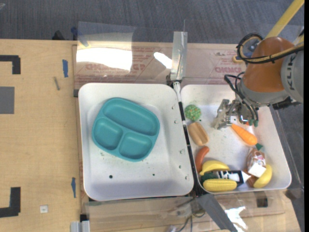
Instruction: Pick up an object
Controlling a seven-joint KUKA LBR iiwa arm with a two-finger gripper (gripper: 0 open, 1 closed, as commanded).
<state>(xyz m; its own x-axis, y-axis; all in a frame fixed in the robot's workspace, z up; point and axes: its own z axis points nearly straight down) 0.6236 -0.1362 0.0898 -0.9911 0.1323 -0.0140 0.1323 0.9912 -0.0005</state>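
Just beside the gripper (231, 115), on its near side in the right bin (282, 153), lay the carrot (244, 134). You saw nothing between the fingers; whether they stood apart could not be told. You would judge the carrot light, stiff and smooth (probably plastic), best taken across its thick middle, since its taper could slip.

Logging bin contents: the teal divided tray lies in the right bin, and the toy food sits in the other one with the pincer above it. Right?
Not quite. The camera view shows the teal divided tray in the left bin. The toy food, such as the carrot, sits in the right bin under the pincer.
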